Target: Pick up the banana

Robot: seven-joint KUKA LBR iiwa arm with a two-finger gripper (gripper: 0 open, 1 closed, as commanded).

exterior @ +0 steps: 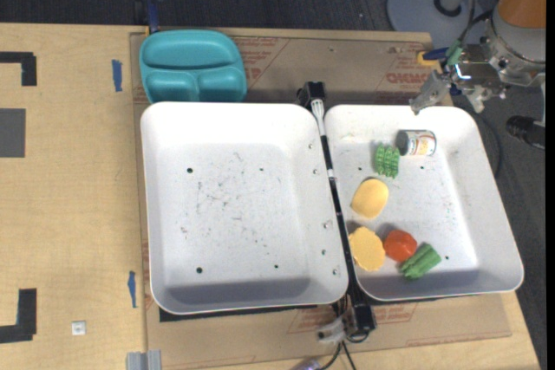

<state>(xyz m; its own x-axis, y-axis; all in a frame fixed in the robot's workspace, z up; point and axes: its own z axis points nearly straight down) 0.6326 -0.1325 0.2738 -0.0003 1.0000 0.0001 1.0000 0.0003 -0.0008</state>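
Claw (442, 87) hangs over the right bin's (494, 212) far rim, finger state indiscernible; banana (370, 197) lies well apart from it, mid-bin near the divider, beside the green toy (387, 160).

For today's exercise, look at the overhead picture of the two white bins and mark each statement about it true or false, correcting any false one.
1. All the toy foods lie in the right bin. True.
2. The teal tray sits inside the left bin. False: it rests on the bench behind that bin.
3. The small can lies on its side. True.
4. The end effector is down among the items. False: it is at the right bin's far edge.
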